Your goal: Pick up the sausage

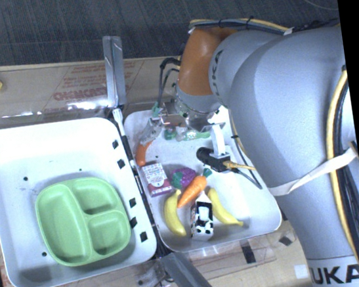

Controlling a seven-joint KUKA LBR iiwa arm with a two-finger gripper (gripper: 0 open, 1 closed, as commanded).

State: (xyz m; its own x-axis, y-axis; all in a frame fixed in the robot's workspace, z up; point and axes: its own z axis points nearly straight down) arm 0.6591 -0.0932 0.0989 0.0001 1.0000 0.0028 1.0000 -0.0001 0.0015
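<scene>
Sausage [141,154] lies at right bin's [259,218] left wall, just left of and below hand [173,122] at bin's top; hand's state can't be told.

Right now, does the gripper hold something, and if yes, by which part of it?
It cannot be told. The gripper is low at the far end of the right bin, near the orange sausage, but nothing shows in its grip.
</scene>
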